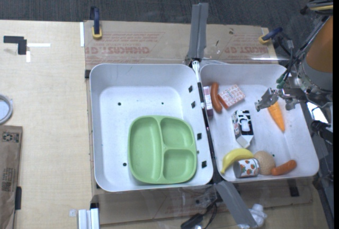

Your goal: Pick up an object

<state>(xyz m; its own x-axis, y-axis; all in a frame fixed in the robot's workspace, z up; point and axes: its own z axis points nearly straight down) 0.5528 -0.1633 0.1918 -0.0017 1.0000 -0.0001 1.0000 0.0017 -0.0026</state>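
Note:
My gripper (276, 103) is over the right side of the right bin (304, 132), reaching in from the right, and it stands open. An orange carrot (277, 118) lies on the bin floor just below it, its thick end between the spread fingers. I cannot tell whether the fingers touch the carrot. Other loose things in this bin are a red sausage (215, 96), a pink and white box (231, 95), a black and white carton (242, 126), a banana (235, 158), a small can (246, 168), a beige ball (265, 160) and a second, smaller carrot (283, 168).
The left bin (106, 116) holds a green divided plate (161, 148). A ridge (202, 116) where the two bin walls meet separates the bins. Clamps (96, 29) sit at the back of the cardboard, and dark cables hang at the far right beside the arm.

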